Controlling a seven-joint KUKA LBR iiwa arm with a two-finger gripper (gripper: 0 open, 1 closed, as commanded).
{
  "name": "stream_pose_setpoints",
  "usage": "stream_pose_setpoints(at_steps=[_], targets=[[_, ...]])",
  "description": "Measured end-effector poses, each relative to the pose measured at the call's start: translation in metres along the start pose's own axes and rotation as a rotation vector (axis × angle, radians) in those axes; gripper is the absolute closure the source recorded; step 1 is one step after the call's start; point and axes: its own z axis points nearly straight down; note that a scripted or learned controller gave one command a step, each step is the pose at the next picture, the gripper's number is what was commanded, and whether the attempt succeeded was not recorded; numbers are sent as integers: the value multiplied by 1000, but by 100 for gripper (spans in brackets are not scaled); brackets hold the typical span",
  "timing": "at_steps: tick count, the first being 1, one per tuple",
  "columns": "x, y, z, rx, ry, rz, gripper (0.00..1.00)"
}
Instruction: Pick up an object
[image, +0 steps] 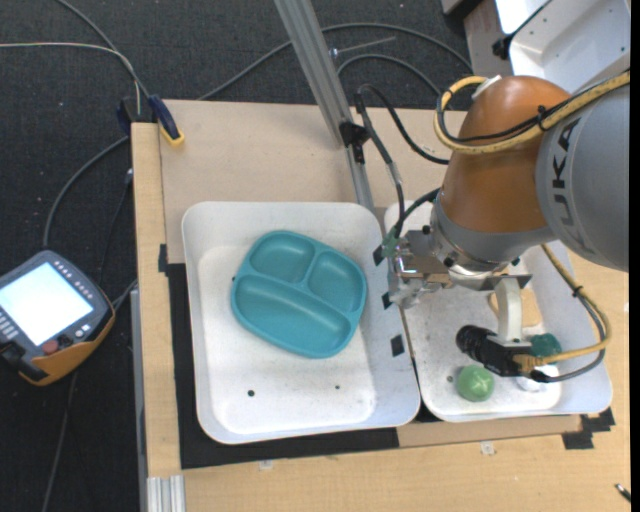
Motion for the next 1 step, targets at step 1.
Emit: stream_pose_setpoints(at_steps=[1], targets=[[36, -8, 27, 2, -1, 1, 100]])
